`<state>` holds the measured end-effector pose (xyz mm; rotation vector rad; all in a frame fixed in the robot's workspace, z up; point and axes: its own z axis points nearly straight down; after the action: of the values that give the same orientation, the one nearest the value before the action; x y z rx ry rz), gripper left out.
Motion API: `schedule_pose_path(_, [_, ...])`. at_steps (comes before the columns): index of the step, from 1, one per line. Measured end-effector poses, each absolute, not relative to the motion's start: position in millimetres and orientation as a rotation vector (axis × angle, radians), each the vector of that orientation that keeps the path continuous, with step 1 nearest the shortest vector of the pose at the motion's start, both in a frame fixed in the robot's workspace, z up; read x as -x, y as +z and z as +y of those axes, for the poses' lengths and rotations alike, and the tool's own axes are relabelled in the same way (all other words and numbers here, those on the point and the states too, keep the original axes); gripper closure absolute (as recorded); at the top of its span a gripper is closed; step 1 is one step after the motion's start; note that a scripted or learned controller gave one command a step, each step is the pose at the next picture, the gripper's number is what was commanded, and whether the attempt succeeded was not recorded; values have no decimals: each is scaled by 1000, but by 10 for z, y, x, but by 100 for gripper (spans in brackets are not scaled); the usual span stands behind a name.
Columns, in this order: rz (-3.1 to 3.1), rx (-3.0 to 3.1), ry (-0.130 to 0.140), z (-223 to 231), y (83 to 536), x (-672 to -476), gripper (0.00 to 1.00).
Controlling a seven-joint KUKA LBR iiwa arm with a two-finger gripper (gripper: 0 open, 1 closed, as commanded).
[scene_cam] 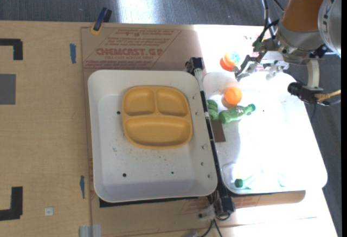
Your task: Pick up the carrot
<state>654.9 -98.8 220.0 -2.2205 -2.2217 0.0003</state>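
A yellow divided plate (157, 116) is lying in the middle of one white bin (103, 138), well apart from the pincer (259, 65). The other white bin (293, 149) is sitting directly under the pincer. A small green scrap (239, 182) is resting at that bin's end farthest from the pincer. Brown cardboard (130, 49) is covering the desk (38, 122) beyond the plate's bin.

you have 2 white bins (103, 122); 1 yellow divided plate (157, 116); 1 orange ball (233, 95); 1 green bottle (234, 114); 1 gripper (259, 65)
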Motion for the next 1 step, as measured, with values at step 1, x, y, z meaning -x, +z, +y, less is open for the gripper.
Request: schedule_pose_path(1, [-1967,2444,4,-1068,982,-6433,0])
